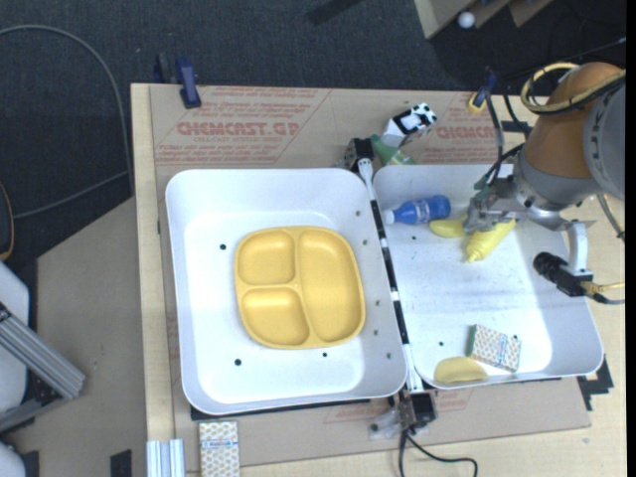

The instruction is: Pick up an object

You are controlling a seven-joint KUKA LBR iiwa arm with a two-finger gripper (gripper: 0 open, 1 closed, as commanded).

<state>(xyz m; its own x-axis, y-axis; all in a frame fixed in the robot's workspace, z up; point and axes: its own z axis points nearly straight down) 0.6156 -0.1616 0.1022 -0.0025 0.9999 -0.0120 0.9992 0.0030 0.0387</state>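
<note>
Pincer [487, 214], grip state unreadable, poised directly over yellow banana [479, 237], long axis running two-to-eight o'clock, blue bottle [418, 210] at nine.

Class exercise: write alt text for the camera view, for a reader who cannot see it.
The gripper is low over yellow objects in the right bin, beside a blue bottle. A yellow divided plate lies in the left bin.
</note>
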